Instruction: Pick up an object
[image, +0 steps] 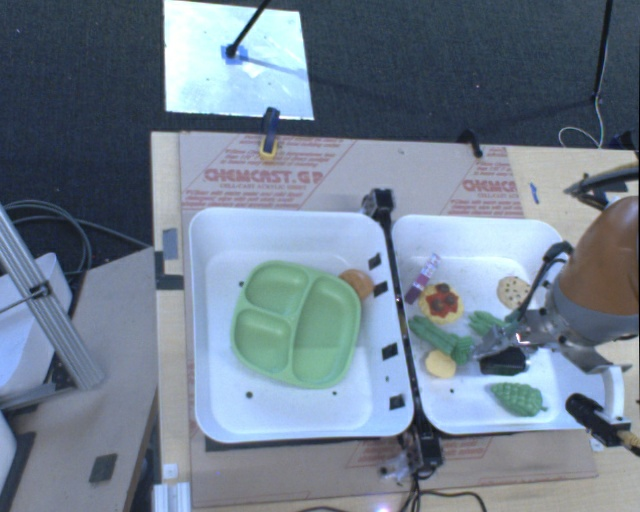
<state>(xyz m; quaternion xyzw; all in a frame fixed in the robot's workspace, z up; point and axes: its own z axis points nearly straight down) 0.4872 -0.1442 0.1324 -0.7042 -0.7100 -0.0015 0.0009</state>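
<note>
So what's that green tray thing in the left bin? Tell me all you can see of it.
The tray is pale green, looks like smooth plastic, and has rounded corners and three shallow compartments: two smaller ones on its left, one long one on its right. It lies flat, slightly turned, near the middle of the left bin. A small brownish object sits at its upper right corner, seemingly touching it.

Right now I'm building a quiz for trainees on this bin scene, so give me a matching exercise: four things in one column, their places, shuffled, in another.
Things:
1. green divided plate
2. gripper
3. cookie
4. yellow clamp

Places:
A. on the bench's far edge
B. in the left bin
C. far part of the right bin
D. low over the toys in the right bin

Pairs: 1-B, 2-D, 3-C, 4-A
</note>
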